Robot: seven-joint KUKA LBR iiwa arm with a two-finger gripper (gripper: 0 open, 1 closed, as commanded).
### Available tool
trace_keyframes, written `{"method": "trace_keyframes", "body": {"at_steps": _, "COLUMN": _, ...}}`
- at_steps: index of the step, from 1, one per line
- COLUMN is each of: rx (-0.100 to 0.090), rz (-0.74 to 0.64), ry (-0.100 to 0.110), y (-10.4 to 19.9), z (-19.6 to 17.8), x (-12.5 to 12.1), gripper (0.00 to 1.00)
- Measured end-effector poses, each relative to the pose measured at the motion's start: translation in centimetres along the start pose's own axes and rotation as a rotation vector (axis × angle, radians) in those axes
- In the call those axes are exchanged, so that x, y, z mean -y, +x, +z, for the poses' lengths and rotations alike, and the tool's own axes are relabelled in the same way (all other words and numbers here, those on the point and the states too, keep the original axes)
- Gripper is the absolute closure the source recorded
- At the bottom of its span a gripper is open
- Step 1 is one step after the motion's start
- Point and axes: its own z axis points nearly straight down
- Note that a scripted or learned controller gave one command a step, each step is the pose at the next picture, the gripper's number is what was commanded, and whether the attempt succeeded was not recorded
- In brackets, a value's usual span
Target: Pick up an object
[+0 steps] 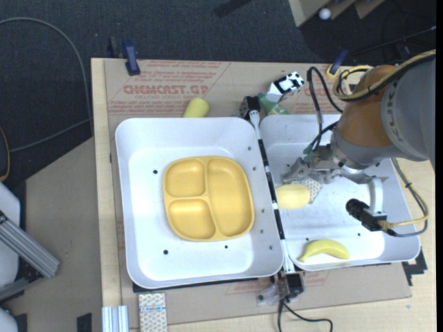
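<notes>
Claw [305, 174] hangs low over rt bin [325, 216], nr its view-left wall, on grey arm [415, 116] w/ orange band [363, 116]. Whether claw is wide or narrow: can't tell from this angle.

Pale yellow lemon-like obj [291, 198] lies just below claw in view, a bit view-left, v. close to it; touching or not, unclear. Banana [324, 250] lies further down-view from claw, nr bin's front edge, well apart from claw and lemon-like obj.

Across the divider, view-left of claw, lt bin [138, 185] holds yellow 3-compartment plate [208, 199], flat, approx centred.

Outside bins on bench [166, 81]: small yellow obj [196, 107] up-view and well left of claw, just beside lt bin's far rim. Blk-and-white item [287, 84] is up-view of claw, nr far corners where bins meet. Blue clamp [129, 57] is on bench's far edge, furthest view-left from claw.
</notes>
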Motion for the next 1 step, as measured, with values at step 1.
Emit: {"method": "trace_keyframes", "body": {"at_steps": 1, "rx": 0.002, "rz": 0.001, "ry": 0.0, "y": 0.67, "z": 0.02, "x": 0.89, "gripper": 0.0}}
